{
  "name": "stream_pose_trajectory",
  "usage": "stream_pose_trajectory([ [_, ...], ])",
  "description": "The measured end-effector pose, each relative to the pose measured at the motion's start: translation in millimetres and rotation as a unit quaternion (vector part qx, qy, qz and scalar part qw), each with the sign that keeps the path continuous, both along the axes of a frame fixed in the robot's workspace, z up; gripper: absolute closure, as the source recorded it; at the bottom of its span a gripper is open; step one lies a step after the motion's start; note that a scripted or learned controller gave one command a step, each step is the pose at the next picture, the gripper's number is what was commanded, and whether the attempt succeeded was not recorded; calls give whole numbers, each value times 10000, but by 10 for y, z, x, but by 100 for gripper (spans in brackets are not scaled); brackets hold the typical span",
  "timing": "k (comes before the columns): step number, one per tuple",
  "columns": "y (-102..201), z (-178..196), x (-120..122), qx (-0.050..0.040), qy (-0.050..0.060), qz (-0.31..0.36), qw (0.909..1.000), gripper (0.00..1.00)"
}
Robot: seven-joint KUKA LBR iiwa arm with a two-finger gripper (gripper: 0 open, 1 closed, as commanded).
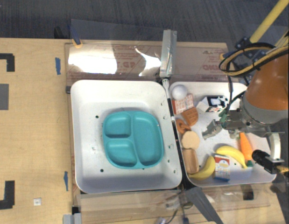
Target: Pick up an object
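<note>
The right bin [207, 180] holds several toy foods. A white ball [179, 92] lies at its back left, with a red and white packet [183, 103] just in front of it. An orange pretzel-like piece [186, 120], a round tan biscuit [191, 139] and a tan block [190, 160] run down the left side. Two bananas [231, 154] [205, 168], a small carton [222, 166] and an orange carrot [246, 146] lie at the front. My gripper [212, 129] hangs over the bin's middle, right of the biscuit, above bare floor, with nothing seen between its fingers.
The left bin [83, 125] carries a teal divided plate [133, 139]. A ridge [174, 134] separates the two bins. The arm's orange band [272, 90] and yellow and black cables [242, 55] stand over the right bin's back right. A black and white card [214, 101] lies near the back.
</note>
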State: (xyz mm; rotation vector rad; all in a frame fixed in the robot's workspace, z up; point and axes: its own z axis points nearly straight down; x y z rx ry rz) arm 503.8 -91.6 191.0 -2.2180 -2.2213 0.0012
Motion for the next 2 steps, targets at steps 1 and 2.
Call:
stream_pose_trajectory([
  [1, -519, -695, -272, -4, 27, 203, 9998, 0],
  [2, -875, -997, -172, 38, -78, 449, 9990, 0],
])
